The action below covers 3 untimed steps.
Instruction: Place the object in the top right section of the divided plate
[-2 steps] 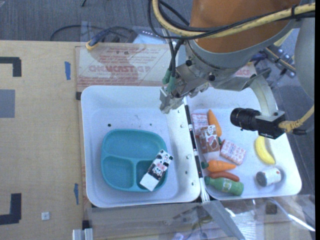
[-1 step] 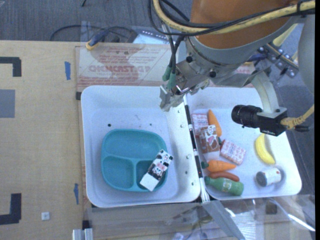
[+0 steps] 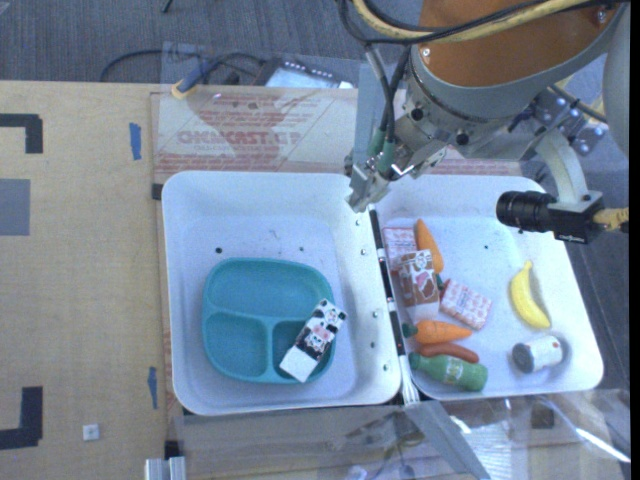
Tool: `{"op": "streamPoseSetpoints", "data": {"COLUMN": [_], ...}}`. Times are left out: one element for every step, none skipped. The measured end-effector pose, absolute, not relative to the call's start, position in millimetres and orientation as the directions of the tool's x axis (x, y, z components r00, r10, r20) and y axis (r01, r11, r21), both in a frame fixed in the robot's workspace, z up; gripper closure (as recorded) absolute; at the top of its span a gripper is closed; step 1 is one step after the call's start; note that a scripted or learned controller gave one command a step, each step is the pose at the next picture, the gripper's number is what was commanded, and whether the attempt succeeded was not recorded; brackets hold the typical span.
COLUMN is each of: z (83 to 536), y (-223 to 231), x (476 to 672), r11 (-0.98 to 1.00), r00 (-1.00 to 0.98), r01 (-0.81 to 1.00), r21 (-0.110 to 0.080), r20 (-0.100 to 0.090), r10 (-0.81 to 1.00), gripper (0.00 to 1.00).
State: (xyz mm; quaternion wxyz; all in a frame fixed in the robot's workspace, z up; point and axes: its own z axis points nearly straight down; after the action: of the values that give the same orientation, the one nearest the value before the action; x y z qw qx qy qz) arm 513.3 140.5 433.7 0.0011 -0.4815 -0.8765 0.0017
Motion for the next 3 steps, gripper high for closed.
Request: {"op": "streamPoseSetpoints", "data": {"z": [433.7,434.0,434.3], "y": [208.5,156.4,220.6], "x": [533.3,573.4,648.8], "r11": [0.556,0.652,0.764], "r00": [-0.556,-0.652,-0.764], "r01": [0.831,0.758,0.645], "r21": [0.0,0.001,0.002], "r20": [0.0,-0.001,-0.001], "r10": [0.831,0.758,0.645], "gripper": [1.0,1.0,1.0]}}
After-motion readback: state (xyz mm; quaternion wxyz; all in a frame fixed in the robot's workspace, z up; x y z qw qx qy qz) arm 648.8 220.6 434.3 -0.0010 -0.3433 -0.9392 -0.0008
